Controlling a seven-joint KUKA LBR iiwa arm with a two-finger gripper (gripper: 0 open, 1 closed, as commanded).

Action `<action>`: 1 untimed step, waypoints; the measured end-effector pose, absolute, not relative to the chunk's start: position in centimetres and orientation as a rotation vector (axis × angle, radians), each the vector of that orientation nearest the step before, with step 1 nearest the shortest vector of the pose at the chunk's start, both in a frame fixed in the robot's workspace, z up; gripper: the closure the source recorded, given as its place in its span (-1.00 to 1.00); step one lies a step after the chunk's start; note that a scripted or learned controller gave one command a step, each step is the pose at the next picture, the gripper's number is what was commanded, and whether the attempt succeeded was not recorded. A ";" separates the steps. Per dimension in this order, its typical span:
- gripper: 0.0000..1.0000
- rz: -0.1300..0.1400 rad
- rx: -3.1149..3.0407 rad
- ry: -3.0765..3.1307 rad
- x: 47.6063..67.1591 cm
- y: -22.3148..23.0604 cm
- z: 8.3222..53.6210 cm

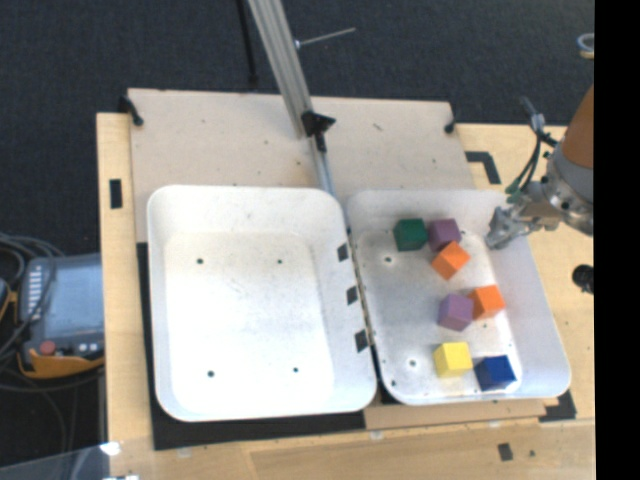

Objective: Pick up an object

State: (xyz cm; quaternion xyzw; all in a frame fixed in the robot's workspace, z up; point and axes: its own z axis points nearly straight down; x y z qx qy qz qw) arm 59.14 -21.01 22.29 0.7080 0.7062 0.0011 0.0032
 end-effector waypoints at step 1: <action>1.00 0.005 2.214 2.218 59.3 -21.2 27.6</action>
